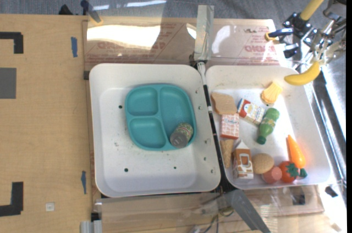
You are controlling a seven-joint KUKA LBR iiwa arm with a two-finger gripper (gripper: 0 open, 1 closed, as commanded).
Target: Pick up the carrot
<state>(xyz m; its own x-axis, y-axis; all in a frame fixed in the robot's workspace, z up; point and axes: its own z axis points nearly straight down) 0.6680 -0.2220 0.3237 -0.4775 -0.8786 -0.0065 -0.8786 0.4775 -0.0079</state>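
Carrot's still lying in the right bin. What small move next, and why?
Probably bring the gripper down-frame over the carrot. The gripper sits at the right bin's upper right corner, beside a banana, while the carrot lies apart by the bin's right wall, just above the tomato.

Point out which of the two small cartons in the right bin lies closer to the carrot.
The carton at the bin's near edge, beside the round bun; the other carton sits farther back, left of the green bottle. Carrot.
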